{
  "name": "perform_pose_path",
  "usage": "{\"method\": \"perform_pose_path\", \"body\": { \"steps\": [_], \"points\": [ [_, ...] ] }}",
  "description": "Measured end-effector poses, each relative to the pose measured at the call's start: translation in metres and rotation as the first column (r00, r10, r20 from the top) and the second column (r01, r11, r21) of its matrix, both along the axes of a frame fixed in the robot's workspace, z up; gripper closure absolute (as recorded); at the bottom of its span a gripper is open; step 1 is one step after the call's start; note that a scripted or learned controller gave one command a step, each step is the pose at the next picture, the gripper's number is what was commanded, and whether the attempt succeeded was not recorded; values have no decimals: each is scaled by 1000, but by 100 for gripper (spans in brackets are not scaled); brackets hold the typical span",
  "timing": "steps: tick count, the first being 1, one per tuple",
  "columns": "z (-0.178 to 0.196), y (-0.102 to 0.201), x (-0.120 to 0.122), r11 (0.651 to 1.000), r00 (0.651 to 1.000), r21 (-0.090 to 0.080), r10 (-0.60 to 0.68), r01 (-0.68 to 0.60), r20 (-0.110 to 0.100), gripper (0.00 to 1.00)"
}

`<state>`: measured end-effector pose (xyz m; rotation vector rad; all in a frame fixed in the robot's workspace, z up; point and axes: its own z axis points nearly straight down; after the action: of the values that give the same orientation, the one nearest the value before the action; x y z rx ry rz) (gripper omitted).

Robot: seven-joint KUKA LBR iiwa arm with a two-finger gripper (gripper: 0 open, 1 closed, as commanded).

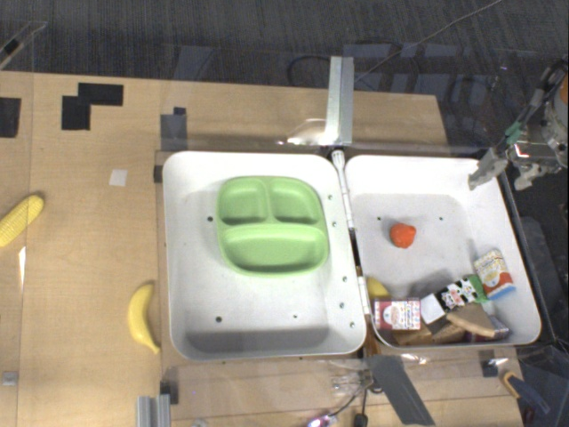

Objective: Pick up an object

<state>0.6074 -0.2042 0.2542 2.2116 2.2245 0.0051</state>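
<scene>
Camera view: pincer (514, 160) over right bin's (444, 205) far-right rim, apparently open and unladen, orange ball (403, 235) unobstructed.

My gripper (520, 157) sits at the right edge of the frame, over the upper right corner of the right bin (444, 194), too small and blurred for me to tell how its fingers stand. In the lower right of the frame, the packets (444, 308) overlap in a heap, so their outlines and labels stay unclear, and a yellow thing (377, 287) is mostly hidden behind one.
</scene>
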Motion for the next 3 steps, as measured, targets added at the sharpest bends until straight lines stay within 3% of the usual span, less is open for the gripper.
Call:
{"method": "perform_pose_path", "body": {
  "steps": [1,2,3],
  "points": [
    [-103,41,15,1000,1000,1,-19,19,-2,0],
    [-164,86,-11,999,999,-1,43,-43,8,0],
    [-163,103,-41,995,995,-3,100,-100,12,0]
  ]
}}
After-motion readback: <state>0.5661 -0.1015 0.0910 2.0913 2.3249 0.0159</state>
